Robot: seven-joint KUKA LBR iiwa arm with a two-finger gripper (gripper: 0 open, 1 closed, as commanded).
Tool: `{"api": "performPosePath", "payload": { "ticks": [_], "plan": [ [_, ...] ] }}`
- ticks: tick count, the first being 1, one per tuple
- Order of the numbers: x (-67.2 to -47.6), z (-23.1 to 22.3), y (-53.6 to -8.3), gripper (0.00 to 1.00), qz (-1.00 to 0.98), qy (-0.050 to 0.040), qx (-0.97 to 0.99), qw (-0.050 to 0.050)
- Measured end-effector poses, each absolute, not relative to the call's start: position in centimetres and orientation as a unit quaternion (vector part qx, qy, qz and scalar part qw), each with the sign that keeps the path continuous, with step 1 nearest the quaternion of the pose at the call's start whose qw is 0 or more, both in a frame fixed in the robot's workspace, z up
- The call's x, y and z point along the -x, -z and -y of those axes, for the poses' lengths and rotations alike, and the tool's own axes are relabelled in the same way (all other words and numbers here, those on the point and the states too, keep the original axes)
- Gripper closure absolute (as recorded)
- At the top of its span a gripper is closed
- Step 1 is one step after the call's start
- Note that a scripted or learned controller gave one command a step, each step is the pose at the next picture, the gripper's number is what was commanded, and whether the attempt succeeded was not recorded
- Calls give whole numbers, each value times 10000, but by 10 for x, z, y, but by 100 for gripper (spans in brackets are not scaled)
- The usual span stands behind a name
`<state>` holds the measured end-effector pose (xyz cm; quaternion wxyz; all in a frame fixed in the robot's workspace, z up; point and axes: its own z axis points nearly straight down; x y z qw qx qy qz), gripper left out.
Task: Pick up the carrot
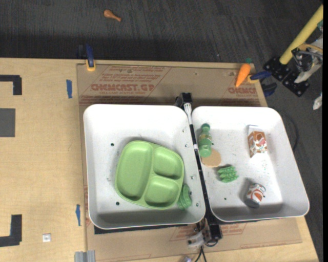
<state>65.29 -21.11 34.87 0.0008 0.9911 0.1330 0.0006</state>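
Orange carrot (242, 75) with a green top, on the tan worktop (41, 169). Red lettering across the brown cardboard sheet (154, 82). Two white bins: left bin (97, 133) carrying a light green divided tray (149, 174) and a darker green scrap (185, 197) at its corner; right bin (292, 169) carrying a green bottle (205, 140), a tan disc (211, 158), a green knobbly lump (227, 174), a white carton with orange and red print (257, 142), a white and red can (254, 194). Blue tape marks (69, 88) and black squares (14, 85) on the worktop. Blue and orange clamp (90, 55). Dark grey carpet (179, 25), small orange piece (111, 15) on it.
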Motion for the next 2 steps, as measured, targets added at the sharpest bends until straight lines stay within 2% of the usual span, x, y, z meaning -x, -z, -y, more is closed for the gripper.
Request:
{"api": "performPosePath", "payload": {
  "ticks": [1,2],
  "plan": [
    [-655,187,-343,0,-1010,17,-9949,-13],
    [-661,153,-309,0,-1003,12,-9950,-13]
  ]
}}
